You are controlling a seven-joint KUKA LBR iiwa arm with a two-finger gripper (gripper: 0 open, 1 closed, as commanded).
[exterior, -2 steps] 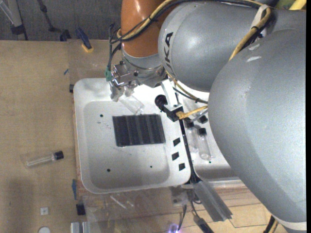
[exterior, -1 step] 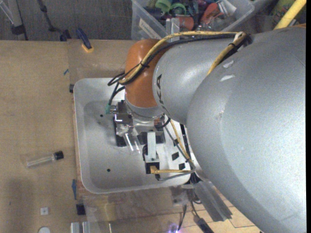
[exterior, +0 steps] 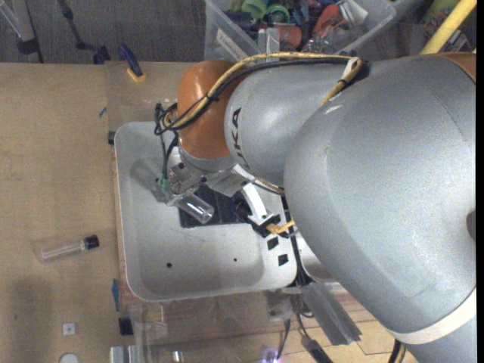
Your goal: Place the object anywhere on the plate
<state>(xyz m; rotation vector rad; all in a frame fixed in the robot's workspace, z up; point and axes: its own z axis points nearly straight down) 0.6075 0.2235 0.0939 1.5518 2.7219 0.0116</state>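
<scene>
My gripper (exterior: 178, 190) hangs low over the middle of the left white bin (exterior: 189, 274), reaching in from the right under the orange wrist band (exterior: 200, 116). A dark flat thing (exterior: 221, 201) lies on the bin floor right under and behind the gripper, mostly covered by it. A small green piece (exterior: 161, 181) shows at the gripper's left side; whether it is held I cannot tell. The thick grey arm (exterior: 363, 172) hides the right bin and whatever lies in it.
A clear vial with a black cap (exterior: 66, 246) lies on the wooden bench left of the bin. A clear box of coloured toys (exterior: 302, 10) stands at the back. A blue clamp (exterior: 134, 69) sits near the bin's far left corner.
</scene>
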